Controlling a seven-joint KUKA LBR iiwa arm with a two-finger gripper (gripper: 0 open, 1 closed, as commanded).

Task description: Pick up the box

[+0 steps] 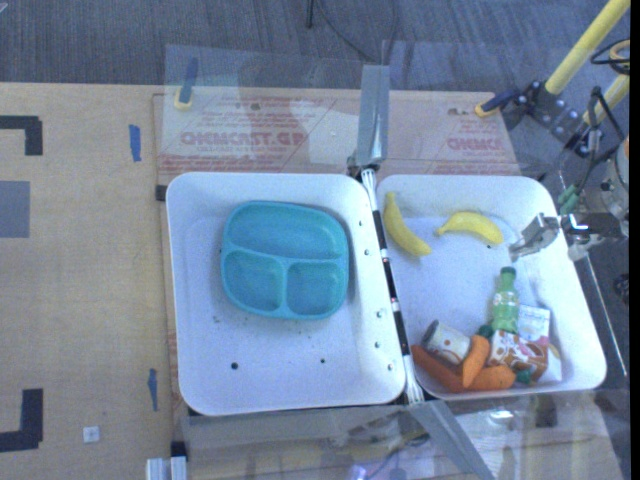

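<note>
A small box (446, 342) with white and dark brown faces lies near the front of the right bin (570, 268), against two orange carrots (472, 366). A white and red packet (527, 340) lies just to its right. My gripper (534, 234) hangs over the right bin's far right side, above and to the right of a green bottle (504, 302). It is well apart from the box and nothing shows in it.
Two yellow bananas (402, 228) (470, 225) lie at the back of the right bin. A teal divided plate (286, 260) sits in the left bin (200, 348). A metal divider (385, 278) runs between the bins.
</note>
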